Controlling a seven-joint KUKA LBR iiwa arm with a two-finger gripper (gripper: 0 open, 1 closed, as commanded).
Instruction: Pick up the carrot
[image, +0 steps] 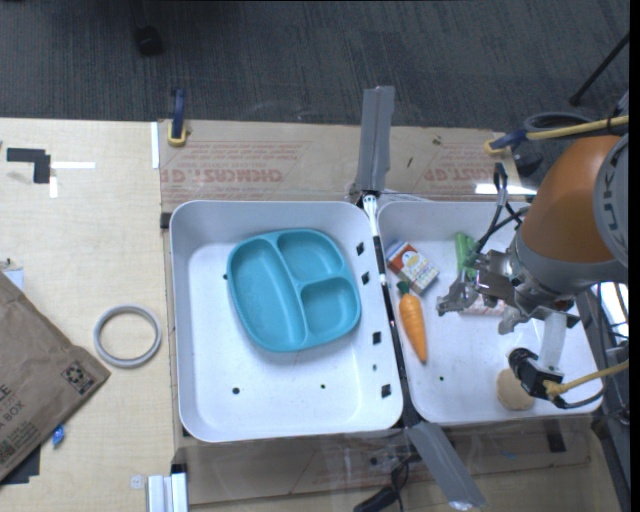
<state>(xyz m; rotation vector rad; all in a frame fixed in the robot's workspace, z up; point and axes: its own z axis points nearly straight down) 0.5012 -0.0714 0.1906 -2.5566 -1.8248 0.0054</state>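
Round tan object (515, 390) at five o'clock in right shallow white bin (450, 405). Tapered orange carrot (413, 324) at the bin's nine o'clock, untouched; metal two-finger gripper (462, 297) at carrot's three o'clock, jaw state impossible to tell. Beyond, small printed carton (412, 266) at carrot's twelve o'clock.

I see two white bins side by side on my bench. The left bin (190, 330) holds a blue divided plate (293, 289), sitting a little toward 12 o'clock of the bin's middle. In the right bin (450, 405), a small orange-and-white carton (412, 266) lies toward 10 o'clock, a green item (464, 252) at about 12 o'clock, and a tan round object (515, 391) toward 5 o'clock. Out on the bench at 9 o'clock I see a grey tape ring (127, 335) near a brown cardboard box (35, 385).
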